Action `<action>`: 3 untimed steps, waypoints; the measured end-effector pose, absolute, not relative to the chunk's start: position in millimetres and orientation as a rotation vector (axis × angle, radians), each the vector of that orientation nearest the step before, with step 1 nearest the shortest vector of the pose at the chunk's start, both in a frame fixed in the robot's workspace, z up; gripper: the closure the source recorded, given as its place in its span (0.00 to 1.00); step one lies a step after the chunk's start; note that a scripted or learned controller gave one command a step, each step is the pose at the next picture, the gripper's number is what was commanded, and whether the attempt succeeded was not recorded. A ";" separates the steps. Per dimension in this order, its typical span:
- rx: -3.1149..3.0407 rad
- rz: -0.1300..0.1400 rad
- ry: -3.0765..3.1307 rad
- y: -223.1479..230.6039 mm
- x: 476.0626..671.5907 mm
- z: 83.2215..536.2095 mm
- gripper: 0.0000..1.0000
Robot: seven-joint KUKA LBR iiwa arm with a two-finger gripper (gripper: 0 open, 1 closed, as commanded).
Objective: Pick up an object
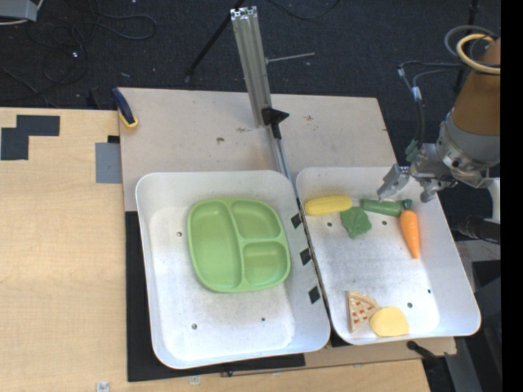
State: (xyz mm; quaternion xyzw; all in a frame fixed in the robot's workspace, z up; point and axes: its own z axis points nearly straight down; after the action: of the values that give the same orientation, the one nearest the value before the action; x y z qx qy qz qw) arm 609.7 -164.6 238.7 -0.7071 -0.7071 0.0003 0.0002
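1 fixed camera above bench (204, 129), slanted downward, 2 bins (163, 317) in frame.

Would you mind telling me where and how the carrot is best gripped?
Probably from above, across the thick orange middle of the carrot. It lies flat with bare bin floor on both long sides, so the fingers can straddle it.
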 end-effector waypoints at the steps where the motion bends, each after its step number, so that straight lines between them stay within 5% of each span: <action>1: -2.218 0.007 -2.216 -169.0 600.9 189.6 0.00; 3: -2.222 -0.002 -2.220 -167.1 600.0 89.6 0.00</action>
State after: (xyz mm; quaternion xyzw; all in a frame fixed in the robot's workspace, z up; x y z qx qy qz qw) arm 600.0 -167.1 89.6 -0.7075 -0.7068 -0.0005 0.0003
